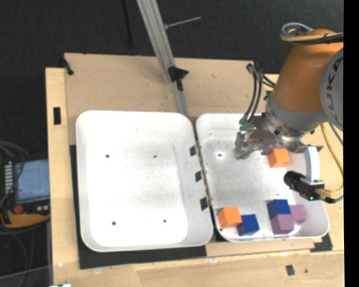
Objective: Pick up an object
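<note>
The 2 bins sit side by side: the left bin (137,178) bare-floored, the right bin (227,178) holding every block. The arm (308,82) reaches in from the right over the right bin's upper half, and its bulk hides part of the floor beneath it.

The gripper (244,147) hangs low above bare floor near the bin's upper middle. I cannot tell how it is set, and no block is seen in it.

Candidates to pick: 1 orange block (279,157) just beside the gripper, partly tucked under the wrist; a blue block (279,208) touching 2 purple blocks (285,219); another orange cube (230,216) touching a small blue cube (249,224) at the lower rim.

Likely failures:
- Dropping straight down would probably close on nothing but floor.
- Going for the near orange block risks the wrist nudging it away.
- The touching clusters may jam or yield 2 pieces, or shove one against the wall.
</note>
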You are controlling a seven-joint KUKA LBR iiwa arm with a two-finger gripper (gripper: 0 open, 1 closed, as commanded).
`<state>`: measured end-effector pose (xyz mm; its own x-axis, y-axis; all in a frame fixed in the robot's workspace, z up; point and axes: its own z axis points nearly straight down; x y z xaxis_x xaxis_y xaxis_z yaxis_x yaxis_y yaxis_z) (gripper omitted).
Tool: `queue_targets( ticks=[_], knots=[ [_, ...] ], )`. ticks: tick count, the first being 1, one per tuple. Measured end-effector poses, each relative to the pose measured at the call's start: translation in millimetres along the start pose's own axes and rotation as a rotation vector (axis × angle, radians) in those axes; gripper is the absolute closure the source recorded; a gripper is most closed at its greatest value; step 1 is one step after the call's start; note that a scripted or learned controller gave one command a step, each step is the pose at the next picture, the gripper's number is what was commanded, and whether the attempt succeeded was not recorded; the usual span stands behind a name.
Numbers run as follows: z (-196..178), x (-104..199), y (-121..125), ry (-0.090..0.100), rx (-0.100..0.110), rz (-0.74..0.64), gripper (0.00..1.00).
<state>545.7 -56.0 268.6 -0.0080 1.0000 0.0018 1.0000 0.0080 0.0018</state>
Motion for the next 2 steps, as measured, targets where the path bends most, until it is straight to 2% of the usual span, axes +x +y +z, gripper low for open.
queue_targets(
  ticks=[1,2],
  knots=[
    [14.9,55.2,-7.3,-0.001,0.002,0.001,1.0],
    [9.1,104.0,-11.1,0.0,-0.001,0.0,1.0]
  ],
)
